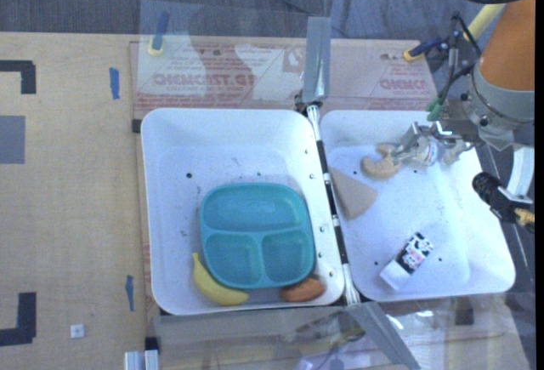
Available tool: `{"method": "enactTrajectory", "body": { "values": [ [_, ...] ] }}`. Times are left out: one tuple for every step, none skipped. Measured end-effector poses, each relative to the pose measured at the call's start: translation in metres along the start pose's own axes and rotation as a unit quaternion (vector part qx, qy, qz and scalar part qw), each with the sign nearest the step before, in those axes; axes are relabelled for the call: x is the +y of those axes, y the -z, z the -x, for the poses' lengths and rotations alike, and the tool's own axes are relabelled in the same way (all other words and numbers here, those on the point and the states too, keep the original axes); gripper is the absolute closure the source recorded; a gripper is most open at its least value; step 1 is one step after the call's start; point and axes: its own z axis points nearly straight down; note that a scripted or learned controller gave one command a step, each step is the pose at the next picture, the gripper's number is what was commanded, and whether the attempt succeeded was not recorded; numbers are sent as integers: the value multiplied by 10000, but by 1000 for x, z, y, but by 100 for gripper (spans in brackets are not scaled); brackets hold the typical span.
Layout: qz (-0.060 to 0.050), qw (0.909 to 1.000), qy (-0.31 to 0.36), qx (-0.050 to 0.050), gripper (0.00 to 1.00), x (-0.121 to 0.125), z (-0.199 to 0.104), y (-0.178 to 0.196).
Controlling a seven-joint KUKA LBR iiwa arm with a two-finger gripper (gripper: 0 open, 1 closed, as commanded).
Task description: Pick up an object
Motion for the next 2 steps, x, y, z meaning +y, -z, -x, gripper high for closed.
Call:
{"method": "enactTrajectory", "body": {
  "values": [
    [12,9975,713,1,0,38,14,-175],
    [30,9953,967,-7,0,105,10,-193]
  ]
}}
